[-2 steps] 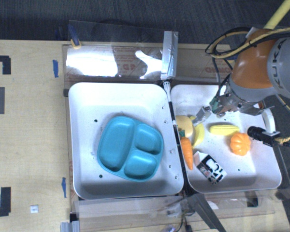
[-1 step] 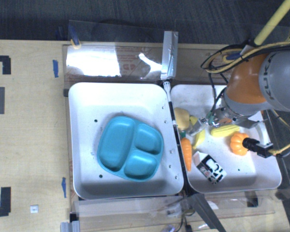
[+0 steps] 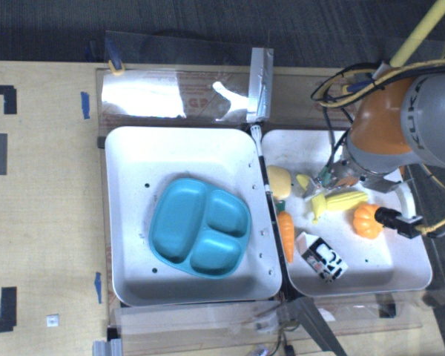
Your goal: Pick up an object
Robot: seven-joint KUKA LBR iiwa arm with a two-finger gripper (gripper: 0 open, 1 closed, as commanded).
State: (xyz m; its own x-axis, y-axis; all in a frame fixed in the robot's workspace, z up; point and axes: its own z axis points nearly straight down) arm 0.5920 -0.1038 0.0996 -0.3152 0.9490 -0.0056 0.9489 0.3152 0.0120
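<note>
The right bin [image 3: 411, 269] holds several toy items. A yellow corn cob [image 3: 343, 199] lies near its middle, with an orange pumpkin-like piece [image 3: 366, 222] to its right. A pale yellow round piece [image 3: 279, 180] and an orange carrot [image 3: 285, 236] lie along the bin's left wall. A black-and-white box [image 3: 324, 259] sits near the front. My gripper [image 3: 332, 178] hangs low over the back of this bin, just above the corn's upper end. The wrist hides how it meets the corn.
A blue divided plate [image 3: 200, 227] lies in the left bin [image 3: 126, 162]. A metal post [image 3: 259, 84] and a clear sheet stand behind the bins. The arm's orange band [image 3: 382, 128] overhangs the right bin's back right corner.
</note>
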